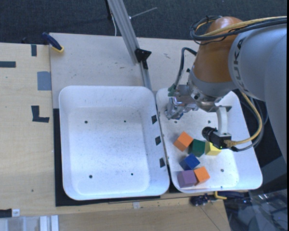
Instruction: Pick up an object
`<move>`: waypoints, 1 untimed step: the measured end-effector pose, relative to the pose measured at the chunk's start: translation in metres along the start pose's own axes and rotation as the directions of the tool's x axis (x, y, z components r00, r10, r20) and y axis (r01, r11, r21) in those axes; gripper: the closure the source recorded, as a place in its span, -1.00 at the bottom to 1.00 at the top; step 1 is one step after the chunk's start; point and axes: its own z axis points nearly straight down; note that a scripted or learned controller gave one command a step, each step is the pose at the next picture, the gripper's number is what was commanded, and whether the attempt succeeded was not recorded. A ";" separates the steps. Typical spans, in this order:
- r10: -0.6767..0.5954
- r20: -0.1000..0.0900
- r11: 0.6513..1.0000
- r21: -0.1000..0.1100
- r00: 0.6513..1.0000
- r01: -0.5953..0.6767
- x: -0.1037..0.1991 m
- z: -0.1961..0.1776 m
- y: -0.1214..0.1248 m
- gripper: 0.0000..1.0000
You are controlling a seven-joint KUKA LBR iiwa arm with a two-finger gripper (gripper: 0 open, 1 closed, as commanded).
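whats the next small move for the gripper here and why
Probably shift toward the near edge of the right bin and descend over the orange cube. The gripper hangs above bare bin floor, apart from the cluster, and that cube lies nearest.

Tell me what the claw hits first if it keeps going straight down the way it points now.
Most likely bare floor of the right bin, near its upper left corner. The claw hangs over white bin floor, up and left of the orange block, the nearest one. Depth is hard to judge from this slanted view.
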 end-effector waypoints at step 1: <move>-0.001 0.000 1.000 -0.002 1.000 0.001 0.054 -0.009 -0.009 1.00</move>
